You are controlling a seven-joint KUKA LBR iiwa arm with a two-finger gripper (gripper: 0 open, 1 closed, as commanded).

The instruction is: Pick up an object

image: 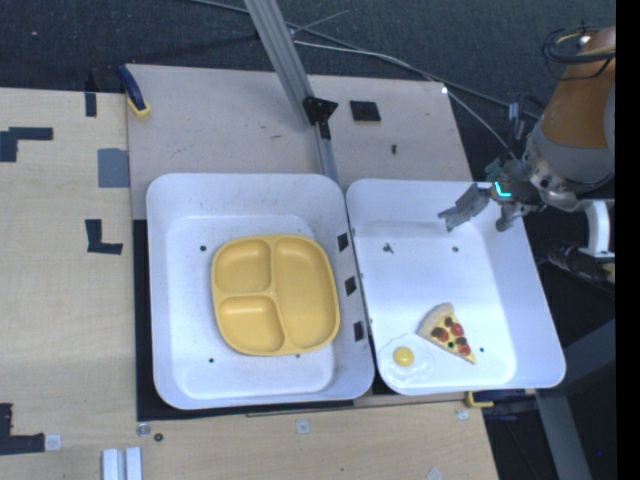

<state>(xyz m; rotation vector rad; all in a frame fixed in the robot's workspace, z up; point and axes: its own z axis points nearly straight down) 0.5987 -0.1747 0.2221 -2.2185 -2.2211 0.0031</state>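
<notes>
step: approach, nothing grasped | gripper: fingers spread apart, bare, above the right bin far corner | targets: pizza slice and fried egg lie well below the fingers toward the near edge, apart from each other | yellow plate: left bin, well left of fingers | next: likely travel over a target, then descend

The arm is seen at the right edge of the camera view, its orange band above the grey wrist. The gripper is held low and to the left, its two fingers spread apart with nothing between them.
</notes>
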